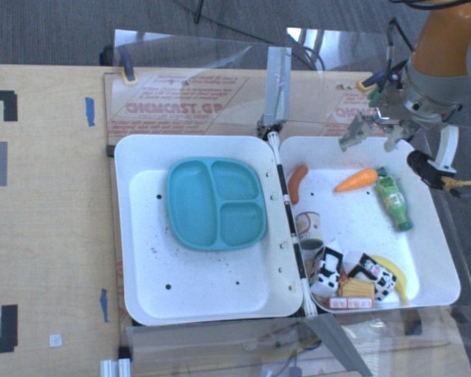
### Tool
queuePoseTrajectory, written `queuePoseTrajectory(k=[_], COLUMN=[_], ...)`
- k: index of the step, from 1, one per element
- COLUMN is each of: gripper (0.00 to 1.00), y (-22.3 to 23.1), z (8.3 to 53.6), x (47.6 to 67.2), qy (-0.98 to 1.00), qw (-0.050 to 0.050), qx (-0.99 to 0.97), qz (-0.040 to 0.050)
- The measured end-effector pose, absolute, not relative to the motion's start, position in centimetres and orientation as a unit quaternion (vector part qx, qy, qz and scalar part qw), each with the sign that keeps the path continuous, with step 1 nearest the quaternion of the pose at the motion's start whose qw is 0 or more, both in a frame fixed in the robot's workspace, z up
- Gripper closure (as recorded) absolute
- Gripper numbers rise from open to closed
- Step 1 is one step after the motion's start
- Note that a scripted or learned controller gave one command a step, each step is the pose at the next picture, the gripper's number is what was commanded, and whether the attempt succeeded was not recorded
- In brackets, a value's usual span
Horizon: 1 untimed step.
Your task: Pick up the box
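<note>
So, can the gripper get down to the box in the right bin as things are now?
Probably yes, but tightly. The gripper hangs open above the right bin's far edge with free space below. The box lies at the near edge, wedged between a cow toy and a banana.

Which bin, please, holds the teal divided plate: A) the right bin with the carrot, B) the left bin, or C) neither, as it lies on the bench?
B: the teal divided plate lies flat in the left bin, apart from the carrot in the right bin.
</note>
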State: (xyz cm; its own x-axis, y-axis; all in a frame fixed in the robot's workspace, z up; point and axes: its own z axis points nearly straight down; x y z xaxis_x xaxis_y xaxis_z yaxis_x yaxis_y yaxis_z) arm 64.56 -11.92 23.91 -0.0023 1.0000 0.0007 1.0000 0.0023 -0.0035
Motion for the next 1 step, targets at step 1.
queuePoseTrajectory(k=[1], gripper=[0.00], y=[-11.87], z=[12.09], x=[58.58], qy=[-0.709], qw=[0.001], qx=[-0.705], qz=[0.0007])
